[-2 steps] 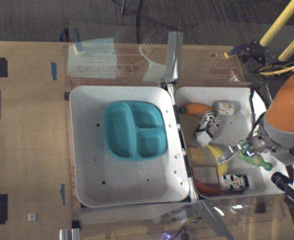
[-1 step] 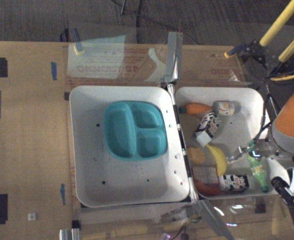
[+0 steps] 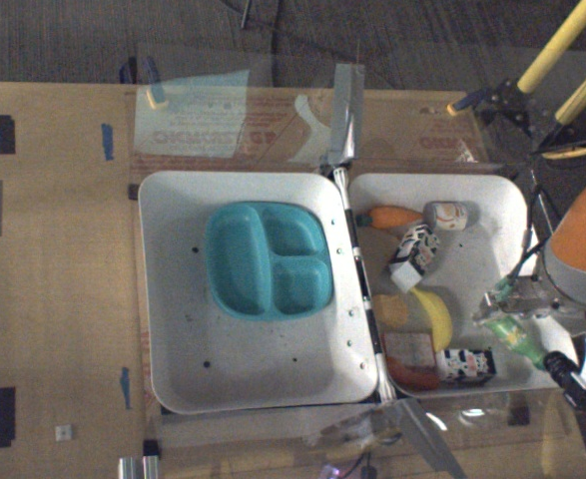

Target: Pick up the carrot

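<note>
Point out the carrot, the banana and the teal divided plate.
carrot [image 3: 396, 217]: camera view, middle of its orange body.
banana [image 3: 435, 317]: camera view, middle of its curve.
teal divided plate [image 3: 235, 259]: camera view, large left compartment.

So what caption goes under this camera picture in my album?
Robot gripper hovers in the right bin, far from the carrot at the back; teal plate in the left bin.

Two bins [image 3: 163, 267], one carrot [image 3: 392, 217]

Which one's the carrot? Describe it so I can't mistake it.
Look in the right bin, at its far left corner beside the divider. The carrot lies there: orange, tapered, next to a pale jar and above the black-and-white carton.
</note>
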Robot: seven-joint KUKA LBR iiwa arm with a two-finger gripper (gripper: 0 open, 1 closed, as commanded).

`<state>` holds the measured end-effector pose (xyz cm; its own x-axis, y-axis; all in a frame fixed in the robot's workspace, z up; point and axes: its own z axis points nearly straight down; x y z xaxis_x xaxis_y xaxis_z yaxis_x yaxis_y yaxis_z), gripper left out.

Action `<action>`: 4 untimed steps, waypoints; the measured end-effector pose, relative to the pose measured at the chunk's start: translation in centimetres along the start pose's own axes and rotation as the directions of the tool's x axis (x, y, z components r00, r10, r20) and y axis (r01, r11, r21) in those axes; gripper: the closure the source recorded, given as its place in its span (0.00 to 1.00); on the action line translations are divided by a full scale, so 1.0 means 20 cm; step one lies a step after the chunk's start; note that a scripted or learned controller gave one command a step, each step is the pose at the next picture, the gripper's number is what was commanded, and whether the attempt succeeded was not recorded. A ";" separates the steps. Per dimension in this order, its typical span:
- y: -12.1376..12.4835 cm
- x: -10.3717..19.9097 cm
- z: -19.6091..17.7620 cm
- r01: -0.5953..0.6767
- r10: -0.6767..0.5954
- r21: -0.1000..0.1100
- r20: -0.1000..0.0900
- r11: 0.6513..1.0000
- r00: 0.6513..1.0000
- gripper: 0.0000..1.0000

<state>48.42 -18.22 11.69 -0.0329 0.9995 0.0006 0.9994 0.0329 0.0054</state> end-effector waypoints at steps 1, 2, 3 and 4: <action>-0.02 -0.20 -0.26 0.047 -0.047 0.007 -0.002 0.999 0.999 1.00; -0.01 -0.01 0.11 0.187 -0.187 0.000 -0.003 0.982 0.982 1.00; -0.02 -0.17 -0.20 0.139 -0.139 0.005 0.000 0.990 0.990 1.00; 0.00 -0.18 0.09 -0.080 0.080 -0.006 -0.002 0.997 0.997 1.00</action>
<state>48.63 -21.80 9.88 0.0475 0.9989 0.0032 0.9988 -0.0476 0.0118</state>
